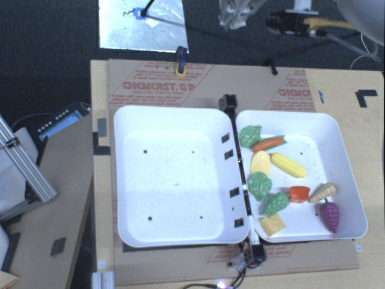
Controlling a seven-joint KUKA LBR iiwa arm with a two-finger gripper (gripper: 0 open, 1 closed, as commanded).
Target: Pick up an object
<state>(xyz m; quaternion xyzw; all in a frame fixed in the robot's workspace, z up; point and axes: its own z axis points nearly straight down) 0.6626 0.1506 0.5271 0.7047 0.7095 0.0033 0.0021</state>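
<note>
White plastic forms both shallow bins, which sit side by side on a brown board printed with red lettering. The left bin shows only its bare floor and small dark holes. The right bin holds all the toy food, and everything below is placed relative to it.

The pieces crowd its left half, close to the black hinge strip that joins the bins. A green leafy piece lies at the upper left, with the orange carrot touching its right side. Below them a pale yellow piece sits just beside the yellow corn cob. A second green piece lies against the left wall, and a third green piece is below and right of it. A yellow block rests near the lower left corner, close to the front rim. A red-orange piece sits mid-floor, a tan cone next to it, and purple grapes near the lower right, close to the front rim.

The upper right part of the bin floor is bare, as is a strip along the right wall.

The gripper hangs well beyond the bin's far edge, over the dark floor at the top of the view, and nothing is seen between its fingers. Whether they are apart or together cannot be told from this angle.
</note>
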